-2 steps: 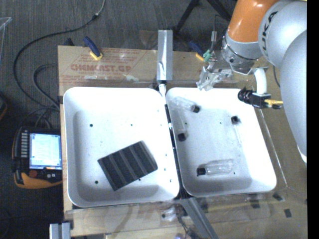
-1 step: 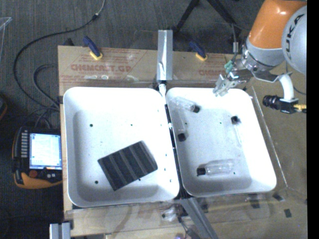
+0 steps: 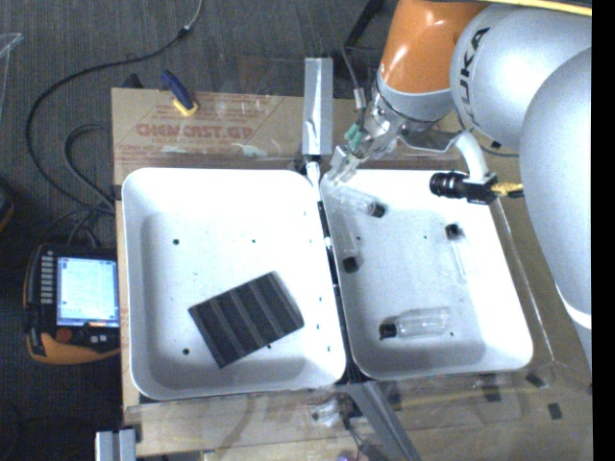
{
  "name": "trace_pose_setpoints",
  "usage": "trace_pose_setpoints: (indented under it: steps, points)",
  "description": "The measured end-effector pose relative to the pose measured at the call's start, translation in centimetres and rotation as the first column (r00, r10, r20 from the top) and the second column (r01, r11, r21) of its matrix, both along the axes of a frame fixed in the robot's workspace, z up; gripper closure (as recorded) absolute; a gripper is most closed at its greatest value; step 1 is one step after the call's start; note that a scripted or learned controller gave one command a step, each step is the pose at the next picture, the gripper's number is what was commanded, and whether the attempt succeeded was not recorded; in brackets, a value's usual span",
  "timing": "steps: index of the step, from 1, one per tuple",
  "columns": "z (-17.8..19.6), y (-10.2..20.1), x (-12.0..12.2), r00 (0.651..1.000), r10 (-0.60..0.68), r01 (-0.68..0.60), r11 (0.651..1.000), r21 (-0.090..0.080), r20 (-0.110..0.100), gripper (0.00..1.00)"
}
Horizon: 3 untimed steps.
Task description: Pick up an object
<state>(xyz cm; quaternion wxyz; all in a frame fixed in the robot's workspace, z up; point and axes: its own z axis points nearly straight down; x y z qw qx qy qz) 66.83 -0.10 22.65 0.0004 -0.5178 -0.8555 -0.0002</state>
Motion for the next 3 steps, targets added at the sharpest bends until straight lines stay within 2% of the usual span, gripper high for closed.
trace_pose_setpoints:
  steps: [2, 3]
  points:
    - [1.8, 0.1, 0.1, 1.0, -0.001, 0.001, 1.0, 0.002, 0.003, 1.0]
    - [1.6, -0.8, -1.9, 0.913, -0.408, 0.408, 0.913, -0.003, -0.001, 1.0]
